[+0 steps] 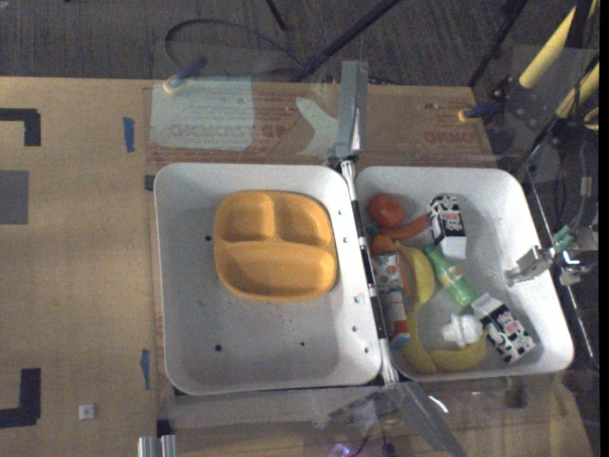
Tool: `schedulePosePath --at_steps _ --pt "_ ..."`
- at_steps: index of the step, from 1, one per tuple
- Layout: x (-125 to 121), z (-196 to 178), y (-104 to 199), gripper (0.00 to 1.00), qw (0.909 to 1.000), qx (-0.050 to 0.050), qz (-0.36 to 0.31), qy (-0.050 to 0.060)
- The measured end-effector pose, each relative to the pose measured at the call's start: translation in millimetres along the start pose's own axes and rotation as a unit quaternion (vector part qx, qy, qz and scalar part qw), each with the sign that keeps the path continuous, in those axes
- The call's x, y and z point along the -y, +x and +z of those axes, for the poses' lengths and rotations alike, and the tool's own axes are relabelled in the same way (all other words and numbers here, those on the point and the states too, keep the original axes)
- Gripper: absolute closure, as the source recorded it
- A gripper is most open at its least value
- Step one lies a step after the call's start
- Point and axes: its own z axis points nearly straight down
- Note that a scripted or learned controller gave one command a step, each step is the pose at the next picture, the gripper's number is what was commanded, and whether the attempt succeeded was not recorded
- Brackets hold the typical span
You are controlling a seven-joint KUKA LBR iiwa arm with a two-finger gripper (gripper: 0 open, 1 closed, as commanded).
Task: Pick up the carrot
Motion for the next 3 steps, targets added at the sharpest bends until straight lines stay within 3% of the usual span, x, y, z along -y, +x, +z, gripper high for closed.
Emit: schedulePosePath --at_steps 1,2,3 --pt "4.3 111.7 61.2 0.0 0.9991 0.001 -0.042 -0.002" --pt "3.2 101.5 59.0 1.0 0.9992 0.002 -0.039 -0.005" --pt "-10.9 -17.0 76.2 1.0 0.9994 0.001 -0.035 -0.002"
